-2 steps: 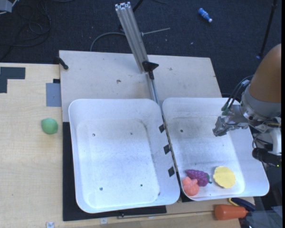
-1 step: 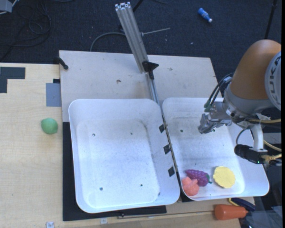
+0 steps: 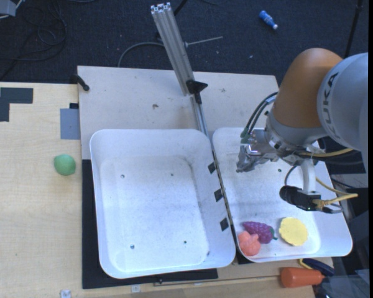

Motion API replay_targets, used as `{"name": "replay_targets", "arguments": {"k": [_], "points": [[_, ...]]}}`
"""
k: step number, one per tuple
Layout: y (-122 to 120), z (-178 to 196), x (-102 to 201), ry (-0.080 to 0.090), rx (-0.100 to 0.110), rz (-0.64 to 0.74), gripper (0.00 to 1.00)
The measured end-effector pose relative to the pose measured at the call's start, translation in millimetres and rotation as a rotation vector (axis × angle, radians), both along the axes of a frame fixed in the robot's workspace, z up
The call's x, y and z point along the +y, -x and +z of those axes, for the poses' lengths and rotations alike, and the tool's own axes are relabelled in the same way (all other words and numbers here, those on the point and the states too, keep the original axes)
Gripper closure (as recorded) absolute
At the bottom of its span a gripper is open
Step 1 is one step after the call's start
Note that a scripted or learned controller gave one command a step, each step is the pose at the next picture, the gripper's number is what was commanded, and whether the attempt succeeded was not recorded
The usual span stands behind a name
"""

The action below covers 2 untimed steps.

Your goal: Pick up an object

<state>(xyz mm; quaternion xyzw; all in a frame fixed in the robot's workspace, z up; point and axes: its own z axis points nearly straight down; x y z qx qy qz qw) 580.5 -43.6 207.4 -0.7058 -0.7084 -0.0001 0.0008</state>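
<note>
- The grey arm (image 3: 336, 98), its orange band turned to the camera, reaches in from the right and hangs over the upper half of the right-hand bin (image 3: 336, 244).
- Its gripper (image 3: 245, 161) points down near that bin's left wall; whether it is open or closed cannot be told from here, and nothing is seen in it.
- Three things lie along the bin's near edge: an orange piece (image 3: 249, 243) touching a purple grape bunch (image 3: 259, 230), with a yellow disc (image 3: 293, 231) just beside them (all well apart from the gripper).
- Bare white floor lies between the gripper and that cluster.
- The left-hand bin (image 3: 112, 160) offers wide open room.
- A green ball (image 3: 64, 164) sits on the wooden bench outside the bins.
- The arm's bulk hides the right bin's far corner, and cables cross its right side.
</note>
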Motion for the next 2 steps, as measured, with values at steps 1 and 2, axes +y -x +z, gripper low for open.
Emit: {"name": "replay_targets", "arguments": {"k": [1, 2], "points": [[-19.1, 14.3, 51.6, 0.0, -0.002, 0.0, 1.0], [-35.9, 26.8, 99.1, 0.001, -0.002, -0.001, 1.0]]}}
